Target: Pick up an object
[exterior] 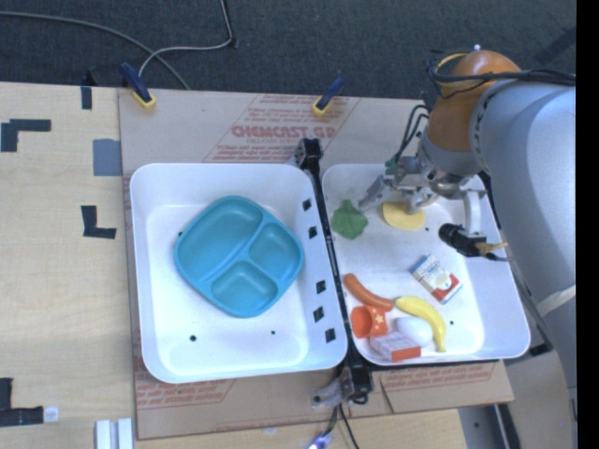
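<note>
Camera view: nothing lifted yet, pick not done. Gripper sits low in the right bin, fingers spread apart, empty, just above a yellow disc, green leafy toy beside it. Same bin also holds carrot, banana, small box, orange cup. Left bin holds a blue divided plate.

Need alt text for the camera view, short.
A grey robot arm's end effector hovers over the right white bin, above a flat yellow piece beside a green leafy toy; a banana, carrot and small carton lie nearer the camera. The left white bin holds a blue divided plastic plate.
</note>
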